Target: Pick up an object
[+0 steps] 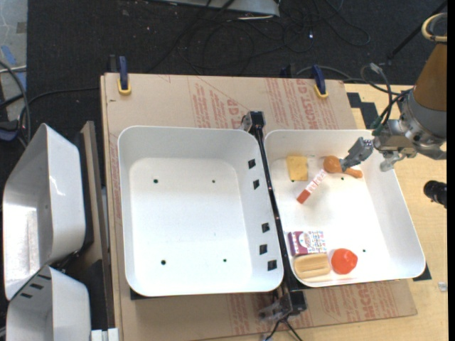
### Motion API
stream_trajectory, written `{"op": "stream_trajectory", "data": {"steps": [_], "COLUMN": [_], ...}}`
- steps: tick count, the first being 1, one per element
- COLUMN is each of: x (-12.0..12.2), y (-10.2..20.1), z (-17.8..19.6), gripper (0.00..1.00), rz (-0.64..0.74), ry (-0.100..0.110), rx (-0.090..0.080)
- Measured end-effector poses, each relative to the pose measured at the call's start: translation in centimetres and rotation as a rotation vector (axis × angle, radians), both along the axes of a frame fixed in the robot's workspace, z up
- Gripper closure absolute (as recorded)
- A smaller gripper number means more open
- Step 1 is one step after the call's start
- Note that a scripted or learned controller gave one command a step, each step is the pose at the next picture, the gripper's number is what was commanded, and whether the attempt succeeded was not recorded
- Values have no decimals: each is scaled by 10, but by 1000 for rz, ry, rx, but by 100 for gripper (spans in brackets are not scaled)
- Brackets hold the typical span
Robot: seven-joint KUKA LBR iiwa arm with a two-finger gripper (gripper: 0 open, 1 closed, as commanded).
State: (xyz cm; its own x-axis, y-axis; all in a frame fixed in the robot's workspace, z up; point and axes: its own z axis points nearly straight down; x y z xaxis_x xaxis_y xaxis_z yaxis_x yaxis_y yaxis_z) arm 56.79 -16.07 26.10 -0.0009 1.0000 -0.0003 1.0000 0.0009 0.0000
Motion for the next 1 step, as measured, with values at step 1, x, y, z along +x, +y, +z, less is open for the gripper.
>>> {"op": "stream_trajectory", "data": {"steps": [1], "x": [35], "y": [22], "z": [-165], "gripper": [0], "rz": [4], "ry": [12], "rx": [4]}}
